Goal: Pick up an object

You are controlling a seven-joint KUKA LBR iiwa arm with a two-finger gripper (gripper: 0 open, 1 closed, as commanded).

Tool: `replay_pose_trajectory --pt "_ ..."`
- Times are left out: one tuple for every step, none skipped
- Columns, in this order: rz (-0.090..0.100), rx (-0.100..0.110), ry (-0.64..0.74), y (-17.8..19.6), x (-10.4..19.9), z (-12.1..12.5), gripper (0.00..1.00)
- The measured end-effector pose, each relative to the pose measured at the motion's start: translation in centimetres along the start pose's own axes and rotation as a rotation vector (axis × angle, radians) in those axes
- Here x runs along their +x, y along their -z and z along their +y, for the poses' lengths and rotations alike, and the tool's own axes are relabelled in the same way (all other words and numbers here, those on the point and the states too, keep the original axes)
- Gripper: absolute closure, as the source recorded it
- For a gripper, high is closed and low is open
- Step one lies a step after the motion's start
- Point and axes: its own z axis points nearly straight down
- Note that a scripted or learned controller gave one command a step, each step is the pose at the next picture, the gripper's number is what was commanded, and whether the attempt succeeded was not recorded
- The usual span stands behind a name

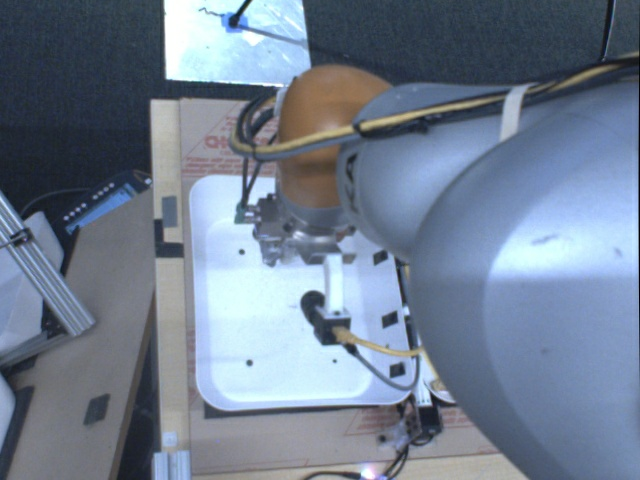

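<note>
Object for pickup: where it is lying cannot be told, as the grey arm is reaching in from the right and blocking much of the bench. The gripper, under the orange band, is hanging low over the upper part of the white bin, whose bare floor is facing the camera at left and front. Whether the gripper is spread, closed or clutching anything cannot be told from this angle. By this scene the pick is not looking finished: grasping and lifting are, it seems, both remaining.
</note>
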Motion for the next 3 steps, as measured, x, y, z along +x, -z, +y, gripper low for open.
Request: replay_pose_trajectory --pt "-0.001 0.002 -0.002 4.4 0.4 1.1 1.0" --pt "-0.005 0.015 -0.001 -3.3 2.0 -1.0 1.0" --pt "-0.003 0.007 0.001 -1.7 2.0 -0.8 1.0"
